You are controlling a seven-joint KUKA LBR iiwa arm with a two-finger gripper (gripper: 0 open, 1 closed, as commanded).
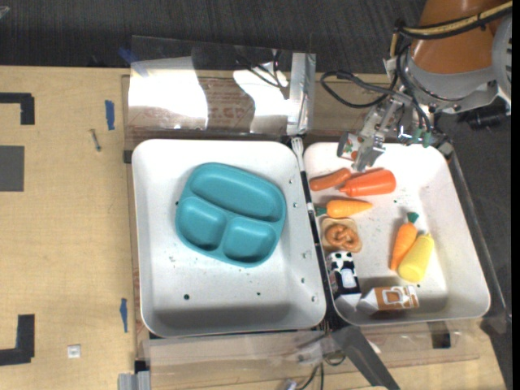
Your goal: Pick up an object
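Note:
My gripper (363, 150) hangs over the far left part of the right bin (463, 242), just above a big orange carrot (370, 183) and a red-orange sausage (328, 179). Nothing is visibly held in it. Below them lie a smaller carrot (348, 208) and a brown pretzel (341, 236). Further right, another carrot (402, 244) rests against a yellow corn-like piece (417, 257). A black-and-white toy (345, 271) and a small brown-and-white carton (393, 297) sit near the bin's front edge.
The left bin (162, 299) holds a teal divided plate (231, 213). A shiny clear sheet (211, 96) stands behind the left bin. Cables (357, 88) trail from the arm (455, 47) at the upper right. A wooden bench (57, 218) extends left.

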